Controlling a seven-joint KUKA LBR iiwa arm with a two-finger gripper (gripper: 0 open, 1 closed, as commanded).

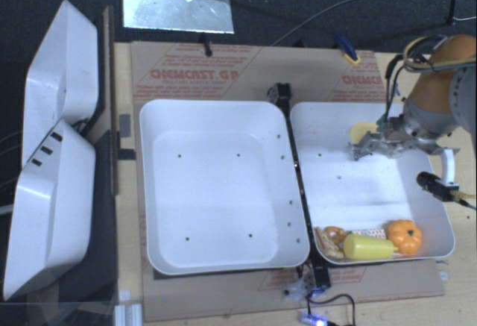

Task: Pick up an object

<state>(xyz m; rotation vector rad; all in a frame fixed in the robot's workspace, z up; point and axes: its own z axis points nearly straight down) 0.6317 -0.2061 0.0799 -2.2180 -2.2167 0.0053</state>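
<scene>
**Fingers low at the far wall of the right bin, grasp not confirmed**

Fingers (363, 147) were positioned low in the right bin (358, 190), near its far wall and touching or just beside a pale yellow object (362, 130). Whether they were spread, pressed together or pinching that object could not be told at this slant and resolution; nothing was clearly visible between them. The grey arm (440, 104) with its orange band reached in from the right side of the desk (223, 67).

Remaining candidate objects lay clustered along the near wall of the right bin: an orange pumpkin-shaped item (404, 235), a yellow elongated item (367, 246) just beside it, and a small orange-and-tan item (330, 236) at the near left corner. The left bin (216, 190) sat alongside, separated by a dark divider.

Task status, as a judgement: approach to the pale yellow object appeared complete. Closure on it, and a lift clear of the bin, were not yet shown as done.
</scene>
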